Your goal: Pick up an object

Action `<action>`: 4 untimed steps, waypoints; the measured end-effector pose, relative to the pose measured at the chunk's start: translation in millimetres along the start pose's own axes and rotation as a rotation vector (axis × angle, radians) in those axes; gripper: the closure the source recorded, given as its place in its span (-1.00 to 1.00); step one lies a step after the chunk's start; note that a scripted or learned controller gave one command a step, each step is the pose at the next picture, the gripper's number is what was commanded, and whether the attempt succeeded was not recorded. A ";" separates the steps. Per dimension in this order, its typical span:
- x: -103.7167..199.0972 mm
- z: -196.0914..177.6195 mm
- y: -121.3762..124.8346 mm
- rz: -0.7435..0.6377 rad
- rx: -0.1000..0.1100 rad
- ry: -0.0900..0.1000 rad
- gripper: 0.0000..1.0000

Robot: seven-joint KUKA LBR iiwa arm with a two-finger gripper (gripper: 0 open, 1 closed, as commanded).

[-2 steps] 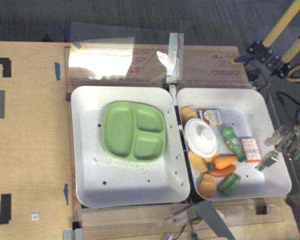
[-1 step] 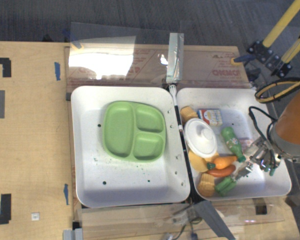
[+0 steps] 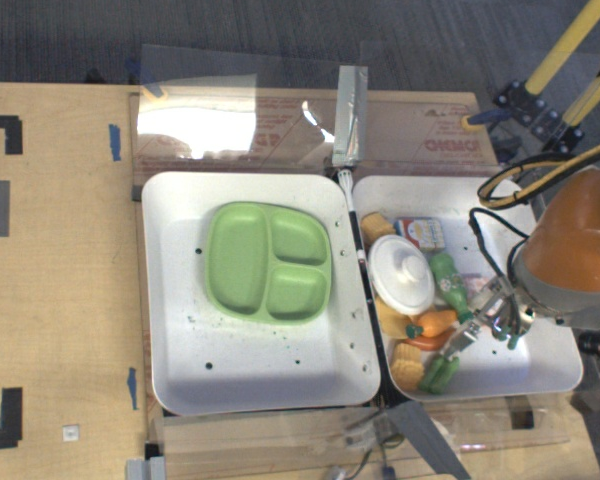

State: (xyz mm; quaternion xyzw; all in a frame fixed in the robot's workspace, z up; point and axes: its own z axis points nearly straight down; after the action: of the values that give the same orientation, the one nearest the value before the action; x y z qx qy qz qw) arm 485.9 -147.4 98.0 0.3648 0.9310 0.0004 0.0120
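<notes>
Gripper (image 3: 467, 336): you will find it low in the right bin (image 3: 550, 368), reaching in from 3 o'clock under the arm's orange band (image 3: 575, 233). Its metal fingers point toward 8 o'clock and end just beside the orange piece. You cannot tell from this view whether they are spread or closed, and nothing shows plainly between them.

Right bin, contents, all crowded against its 9 o'clock wall:
- White round lid (image 3: 403, 271), domed, with a small knob on top, near the middle of the pile.
- Green bottle (image 3: 448, 280), lying just at 3 o'clock of the lid, touching it.
- Small carton (image 3: 420, 232) with red and blue print, at 12 o'clock of the lid.
- Tan bread-like piece (image 3: 376, 227), at 11 o'clock of the lid, against the bin wall.
- Orange piece (image 3: 435, 326), at 5 o'clock of the lid, nearest the fingers.
- Green item (image 3: 440, 372), at 6 o'clock of the orange piece, near the bin's lower rim.
- Yellow-tan piece (image 3: 406, 362), just at 9 o'clock of that green item.

Left bin (image 3: 170, 298): you have one green divided plate (image 3: 268, 261), three compartments, lying flat near the bin's centre, well apart from the fingers.

Black cables (image 3: 500, 190) loop at 12 o'clock of the arm.
</notes>
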 end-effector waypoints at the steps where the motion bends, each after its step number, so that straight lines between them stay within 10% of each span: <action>1: 12.8 -16.5 6.6 0.165 0.009 0.017 -1.00; 2: 27.3 -21.9 21.8 0.498 0.013 0.017 -1.00; 3: 26.5 -31.8 22.8 0.496 0.011 0.014 1.00; 4: -14.2 8.6 -20.1 0.275 0.006 0.010 1.00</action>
State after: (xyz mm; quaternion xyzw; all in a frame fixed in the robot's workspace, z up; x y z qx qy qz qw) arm 482.8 -171.9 89.6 0.4888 0.8724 0.0011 0.0059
